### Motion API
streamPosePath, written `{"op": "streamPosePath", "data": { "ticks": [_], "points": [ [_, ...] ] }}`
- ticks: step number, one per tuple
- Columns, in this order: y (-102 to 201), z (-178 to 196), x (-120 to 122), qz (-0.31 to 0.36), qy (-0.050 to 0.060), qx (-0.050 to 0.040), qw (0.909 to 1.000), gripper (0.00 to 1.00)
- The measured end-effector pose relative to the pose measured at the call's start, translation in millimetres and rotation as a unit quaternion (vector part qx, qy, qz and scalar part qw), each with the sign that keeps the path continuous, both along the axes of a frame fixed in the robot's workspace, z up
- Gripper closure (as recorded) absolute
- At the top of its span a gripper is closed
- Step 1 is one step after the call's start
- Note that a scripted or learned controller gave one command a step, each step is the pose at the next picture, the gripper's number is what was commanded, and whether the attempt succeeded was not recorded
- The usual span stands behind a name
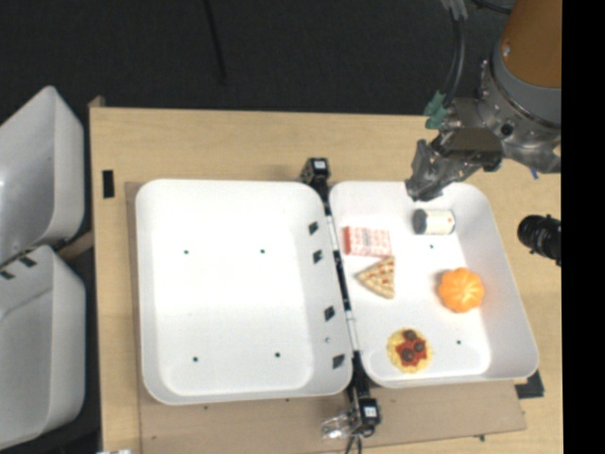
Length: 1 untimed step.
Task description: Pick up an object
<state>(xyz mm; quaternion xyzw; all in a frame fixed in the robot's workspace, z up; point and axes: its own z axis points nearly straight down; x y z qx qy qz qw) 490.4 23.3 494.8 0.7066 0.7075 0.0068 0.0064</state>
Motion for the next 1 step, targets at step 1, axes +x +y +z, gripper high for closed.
{"op": "streamPosePath", "data": {
  "ticks": [1],
  "points": [
    [-37.3, -107.5, -1.3, -0.003, 0.014, -0.0015, 0.9999, 1.00]
  ]
}}
